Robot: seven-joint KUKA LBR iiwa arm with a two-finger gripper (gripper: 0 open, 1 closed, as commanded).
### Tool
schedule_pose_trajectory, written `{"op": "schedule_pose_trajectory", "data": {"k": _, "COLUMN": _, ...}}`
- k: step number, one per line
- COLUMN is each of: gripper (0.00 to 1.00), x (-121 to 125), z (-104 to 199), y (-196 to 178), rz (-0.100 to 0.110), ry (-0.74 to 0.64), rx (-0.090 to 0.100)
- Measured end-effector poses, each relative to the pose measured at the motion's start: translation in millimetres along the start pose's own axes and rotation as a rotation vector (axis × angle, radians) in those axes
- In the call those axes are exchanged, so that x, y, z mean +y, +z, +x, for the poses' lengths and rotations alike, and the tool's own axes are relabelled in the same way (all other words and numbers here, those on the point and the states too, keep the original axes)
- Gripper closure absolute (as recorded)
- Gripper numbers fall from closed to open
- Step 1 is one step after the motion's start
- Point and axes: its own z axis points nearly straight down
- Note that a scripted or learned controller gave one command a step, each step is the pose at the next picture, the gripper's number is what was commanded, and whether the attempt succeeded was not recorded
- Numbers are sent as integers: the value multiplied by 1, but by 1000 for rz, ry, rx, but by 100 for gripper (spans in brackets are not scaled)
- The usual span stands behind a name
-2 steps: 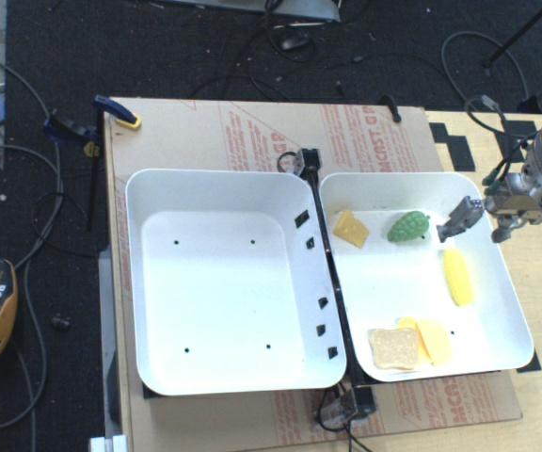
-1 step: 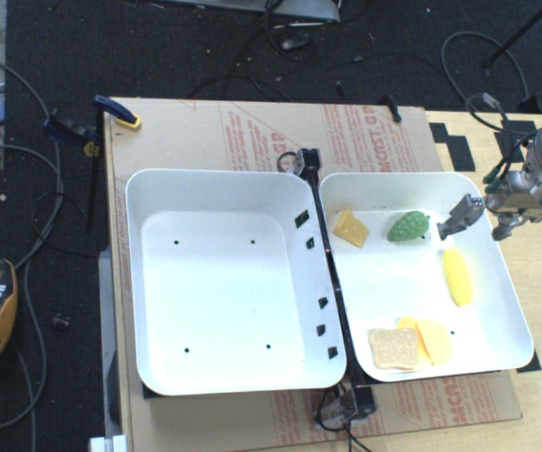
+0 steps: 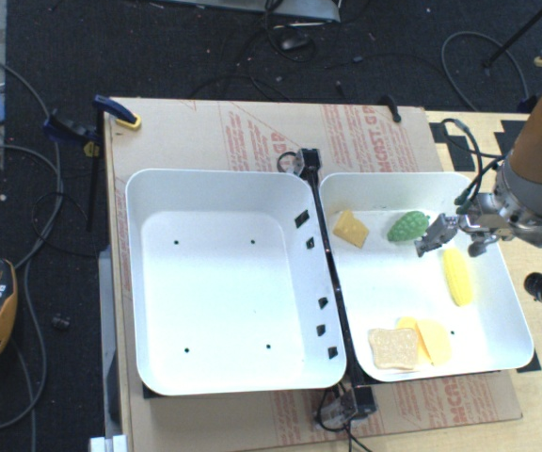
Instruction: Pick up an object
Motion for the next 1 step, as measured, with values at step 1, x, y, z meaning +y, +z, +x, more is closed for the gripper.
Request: {"op": "schedule_pose_trajectory", "data": {"k": 1, "gripper": 0, "x": 0, "z": 5, "y": 43, "rz": -1, "ry": 1, "rx": 0}}
